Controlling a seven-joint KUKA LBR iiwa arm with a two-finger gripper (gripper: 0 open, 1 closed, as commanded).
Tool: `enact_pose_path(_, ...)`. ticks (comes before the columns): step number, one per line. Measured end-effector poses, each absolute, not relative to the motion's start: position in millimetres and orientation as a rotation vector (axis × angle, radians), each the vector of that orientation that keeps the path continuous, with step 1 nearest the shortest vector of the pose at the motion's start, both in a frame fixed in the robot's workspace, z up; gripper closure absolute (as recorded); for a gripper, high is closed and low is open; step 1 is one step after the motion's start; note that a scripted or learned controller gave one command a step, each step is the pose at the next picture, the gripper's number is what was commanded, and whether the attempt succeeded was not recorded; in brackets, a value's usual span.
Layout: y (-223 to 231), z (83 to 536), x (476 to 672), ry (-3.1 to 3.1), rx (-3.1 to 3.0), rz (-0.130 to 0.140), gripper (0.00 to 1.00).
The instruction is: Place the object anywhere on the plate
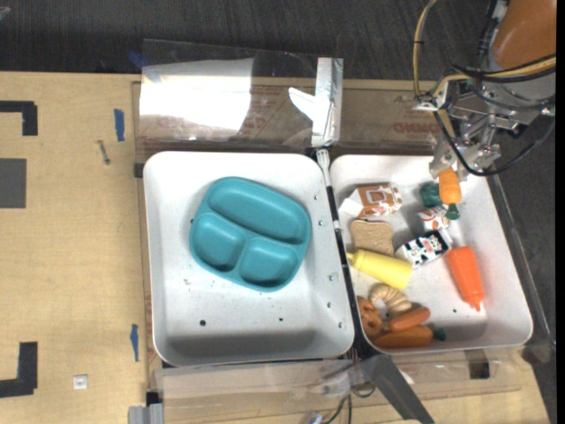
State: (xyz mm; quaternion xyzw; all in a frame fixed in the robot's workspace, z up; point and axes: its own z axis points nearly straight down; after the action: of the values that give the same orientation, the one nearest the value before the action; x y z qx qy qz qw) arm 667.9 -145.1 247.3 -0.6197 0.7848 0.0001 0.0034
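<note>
A teal plate (250,230) with three compartments lies in the left white bin (177,321). My gripper (457,162) hovers over the back of the right bin (512,312), under the orange-banded wrist. Directly below it is a small orange piece with a green end (449,187); whether it is held or lies on the bin floor cannot be made out. Loose toys lie in the right bin: an orange carrot-like piece (465,275), a yellow bottle-like piece (381,267), a brown bread slice (372,236) and a black-and-white block (422,247).
A printed carton (378,199) sits at the back left of the right bin. Sausage-like and round toys (397,316) crowd its front left corner. A clear plastic sheet (238,100) stands behind the left bin. Cables (441,25) loop above the wrist.
</note>
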Motion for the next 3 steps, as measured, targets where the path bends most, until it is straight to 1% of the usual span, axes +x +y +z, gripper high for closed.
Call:
enact_pose_path(1, -41.6, 242.7, 667.8, 2.299, -2.132, 0.003, 1.0)
enact_pose_path(2, 11.5, 261.3, 664.6, 2.275, -2.151, -0.004, 1.0)
enact_pose_path(3, 82.1, 270.2, 628.0, 2.294, -2.136, 0.003, 1.0)
